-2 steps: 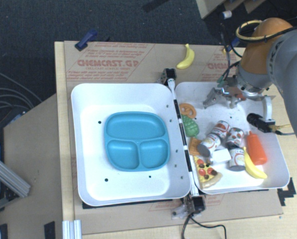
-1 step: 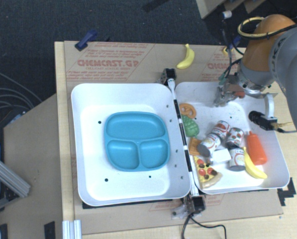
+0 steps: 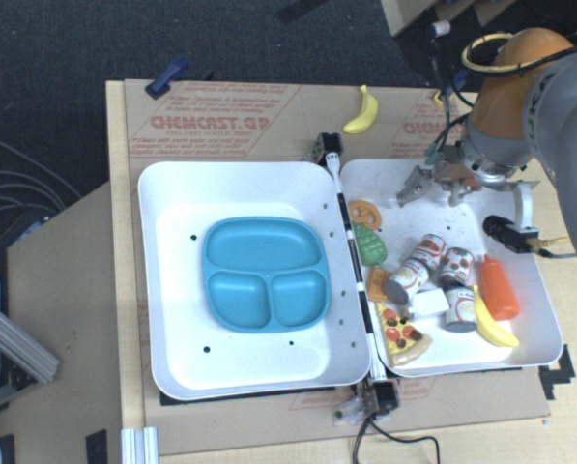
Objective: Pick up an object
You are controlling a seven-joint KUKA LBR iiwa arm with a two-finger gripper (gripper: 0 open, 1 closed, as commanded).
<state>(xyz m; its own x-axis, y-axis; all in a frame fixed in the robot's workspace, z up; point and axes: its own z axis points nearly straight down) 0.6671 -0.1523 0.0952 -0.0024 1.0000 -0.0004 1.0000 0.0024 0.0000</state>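
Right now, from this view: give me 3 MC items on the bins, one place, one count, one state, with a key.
1. Where does the blue tray lie?
A. in the left bin
B. in the right bin
C. on the cardboard

2. How many bananas are in view?
A. one
B. two
C. three

3. How does the gripper stand?
A. above the right bin's far end, holding nothing
B. down in the left bin
C. lifting the orange bottle

Key: 1 A, the tray sits mid left bin. 2 B, one banana lies on the cardboard, another banana in the right bin. 3 A, bare bin floor shows under it and the bottle lies among the toys.
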